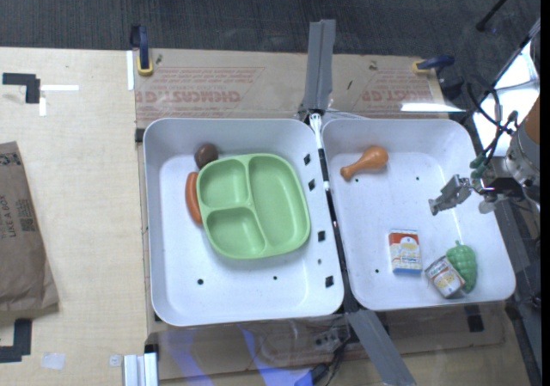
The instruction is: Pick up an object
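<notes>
Left white bin (172,290): green three-compartment plastic tray (253,204), with a brown round object (206,155) and an orange sausage-shaped piece (192,197) touching its left edge. Right white bin (378,285): tan toy drumstick (364,162), small orange-and-white carton (405,252), small tin (444,278) against a green bumpy item (464,264) (possibly grapes). Two-finger gripper (447,197) above the right bin, holding nothing; finger spread cannot be told.

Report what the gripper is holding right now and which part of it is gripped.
Nothing is held. The gripper hangs above bare floor of the right bin, with nothing between its fingers.
</notes>
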Controlling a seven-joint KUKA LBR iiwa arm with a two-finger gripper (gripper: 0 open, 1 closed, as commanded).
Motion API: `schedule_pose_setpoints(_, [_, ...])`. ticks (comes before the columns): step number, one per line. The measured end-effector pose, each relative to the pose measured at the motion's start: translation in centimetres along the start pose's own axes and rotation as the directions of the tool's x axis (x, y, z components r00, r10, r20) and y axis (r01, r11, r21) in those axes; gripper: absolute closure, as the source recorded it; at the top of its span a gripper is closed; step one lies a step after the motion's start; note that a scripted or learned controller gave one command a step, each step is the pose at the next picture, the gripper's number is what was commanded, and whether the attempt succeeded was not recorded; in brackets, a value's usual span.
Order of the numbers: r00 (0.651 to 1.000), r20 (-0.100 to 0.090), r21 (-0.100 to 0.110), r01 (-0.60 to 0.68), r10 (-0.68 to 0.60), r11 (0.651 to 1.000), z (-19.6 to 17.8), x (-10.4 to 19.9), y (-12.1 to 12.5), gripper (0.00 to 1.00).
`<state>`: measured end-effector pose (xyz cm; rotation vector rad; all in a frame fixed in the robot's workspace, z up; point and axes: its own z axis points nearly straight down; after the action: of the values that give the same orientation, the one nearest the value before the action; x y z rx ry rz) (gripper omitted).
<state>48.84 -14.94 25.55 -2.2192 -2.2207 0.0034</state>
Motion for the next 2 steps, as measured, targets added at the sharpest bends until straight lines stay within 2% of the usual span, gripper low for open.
schedule_pose_setpoints(1, [0.992,-0.001,0.001,-0.124,0.124,0.992,10.8,-6.1,-1.1,0.00])
schedule_pose_setpoints(2, [1.000,-0.001,0.000,0.004,-0.004,1.000,10.5,-0.8,-1.1,0.00])
